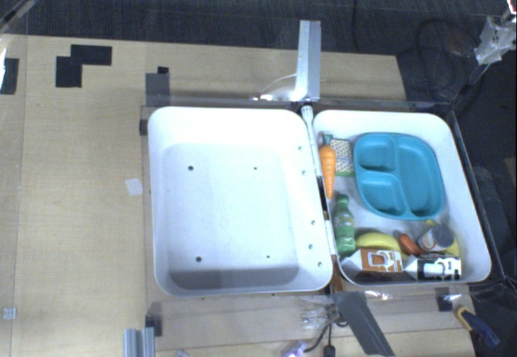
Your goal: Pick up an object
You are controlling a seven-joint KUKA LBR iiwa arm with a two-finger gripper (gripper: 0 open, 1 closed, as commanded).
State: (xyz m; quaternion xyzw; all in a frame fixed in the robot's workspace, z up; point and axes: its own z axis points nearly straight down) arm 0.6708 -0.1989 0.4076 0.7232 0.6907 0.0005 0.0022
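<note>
progress: nothing is lifted yet; the whole pick is left to do.
gripper: well away from both bins, nothing in it; i cannot tell whether it is spread or closed.
objects: all in the right bin, the bin nearer the gripper.
easiest reach: blue tray, closest to the gripper.
crowded end: banana, green bottle and carrot lie beyond the tray, tight against the bin walls.
left bin: farthest from the gripper.
</note>
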